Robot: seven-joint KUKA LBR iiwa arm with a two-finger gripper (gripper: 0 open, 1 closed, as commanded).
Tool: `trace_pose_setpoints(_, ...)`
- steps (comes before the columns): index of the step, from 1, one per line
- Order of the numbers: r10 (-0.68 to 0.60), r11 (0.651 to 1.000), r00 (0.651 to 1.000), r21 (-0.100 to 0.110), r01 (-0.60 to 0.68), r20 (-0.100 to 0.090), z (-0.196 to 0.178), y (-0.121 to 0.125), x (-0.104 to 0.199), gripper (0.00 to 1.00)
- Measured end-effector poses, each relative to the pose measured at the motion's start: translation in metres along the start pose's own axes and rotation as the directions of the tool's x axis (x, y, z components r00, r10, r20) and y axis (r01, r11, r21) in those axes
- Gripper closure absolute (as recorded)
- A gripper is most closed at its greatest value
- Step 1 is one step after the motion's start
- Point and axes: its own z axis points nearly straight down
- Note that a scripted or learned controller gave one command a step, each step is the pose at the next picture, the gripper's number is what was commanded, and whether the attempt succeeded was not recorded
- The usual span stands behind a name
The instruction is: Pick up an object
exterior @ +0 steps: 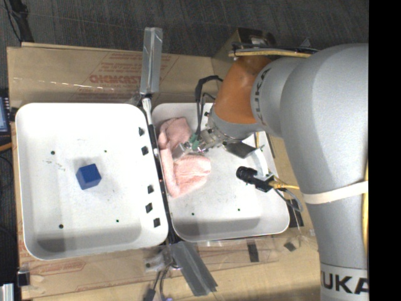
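Where the grey arm's two-finger gripper (195, 144) dips into the right-hand shallow white bin (216, 221), lies a crumpled pale pink cloth (182, 162), touching at seven o'clock. Fingertips blurred, perhaps slightly parted; grasp impossible to tell. Wrist hidden under orange band (235, 99).

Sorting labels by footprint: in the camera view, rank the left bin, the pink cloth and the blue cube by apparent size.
1. Left bin
2. Pink cloth
3. Blue cube
All lie at similar depth, so the order looks safe.
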Motion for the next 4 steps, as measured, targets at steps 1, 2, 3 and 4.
trace_pose_setpoints(1,0.019,1.000,1.000,0.001,-0.019,0.000,0.0000,-0.0323,0.0142,0.00)
trace_pose_setpoints(2,-0.006,1.000,1.000,0.000,0.006,0.001,-0.0001,-0.0421,0.0203,0.00)
trace_pose_setpoints(3,-0.006,1.000,1.000,0.000,0.006,0.001,-0.0001,-0.0422,0.0202,0.00)
trace_pose_setpoints(4,-0.006,1.000,1.000,0.000,0.006,0.001,-0.0001,-0.0422,0.0202,0.00)
